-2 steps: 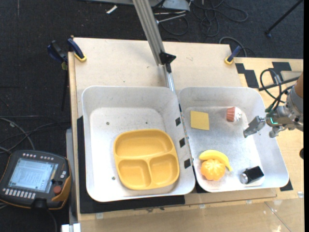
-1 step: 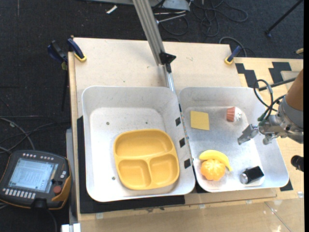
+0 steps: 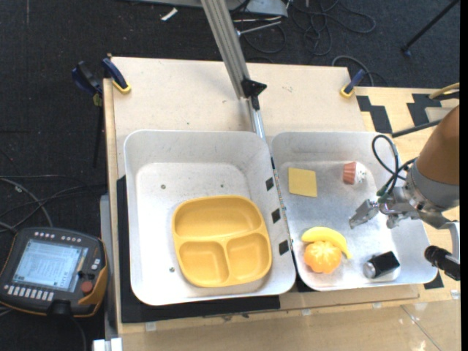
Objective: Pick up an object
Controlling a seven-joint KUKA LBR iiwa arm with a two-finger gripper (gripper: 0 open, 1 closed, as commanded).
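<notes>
Tool of mine hangs over the right bin (whether it is spread or pressed together I cannot tell). Nearest in that bin lie a black can, an orange and a banana touching it; farther back, a yellow square and a small pink-and-white thing. A yellow tray sits in the left bin.

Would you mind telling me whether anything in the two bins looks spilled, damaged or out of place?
Nothing stands out. The yellow tray sits flat in the left bin. In the right bin, the banana touches the orange; the yellow card, pink item and black can lie apart.
</notes>
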